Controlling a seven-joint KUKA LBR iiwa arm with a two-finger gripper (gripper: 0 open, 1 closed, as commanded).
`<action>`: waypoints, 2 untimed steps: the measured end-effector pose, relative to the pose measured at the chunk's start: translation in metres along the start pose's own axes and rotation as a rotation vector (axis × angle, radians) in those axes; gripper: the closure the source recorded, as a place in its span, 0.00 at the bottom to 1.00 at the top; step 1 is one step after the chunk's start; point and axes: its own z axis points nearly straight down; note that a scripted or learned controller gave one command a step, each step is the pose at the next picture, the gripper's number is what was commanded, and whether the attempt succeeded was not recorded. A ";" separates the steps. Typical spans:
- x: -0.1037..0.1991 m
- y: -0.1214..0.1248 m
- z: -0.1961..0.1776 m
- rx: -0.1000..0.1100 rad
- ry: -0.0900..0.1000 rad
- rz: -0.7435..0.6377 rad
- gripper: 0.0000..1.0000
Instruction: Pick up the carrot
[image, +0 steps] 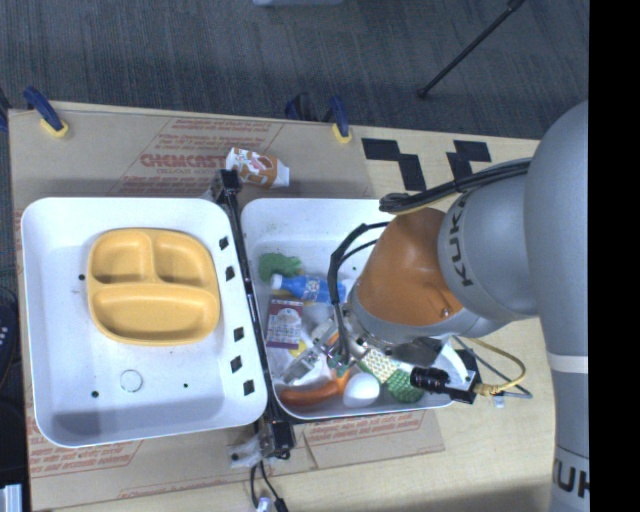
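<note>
The carrot (316, 393), orange and lying flat, rests at the front edge of the right bin (300, 215). My gripper (325, 357) is low inside that bin, just above and behind the carrot, under the orange wrist band (400, 275). The arm hides much of the bin's right half. I see nothing lifted off the bin floor.
Around the carrot lie a white egg-shaped piece (362, 389), a green studded item (404, 384), a printed packet (284, 325), a blue bottle (300, 288) and a green toy (279, 266). The left bin (60, 400) holds a yellow divided plate (153, 283). A small packet (258, 167) lies behind the bins.
</note>
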 end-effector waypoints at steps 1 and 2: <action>-0.001 0.001 -0.012 -0.002 -0.003 -0.003 1.00; -0.001 0.001 -0.012 -0.002 -0.003 -0.003 0.00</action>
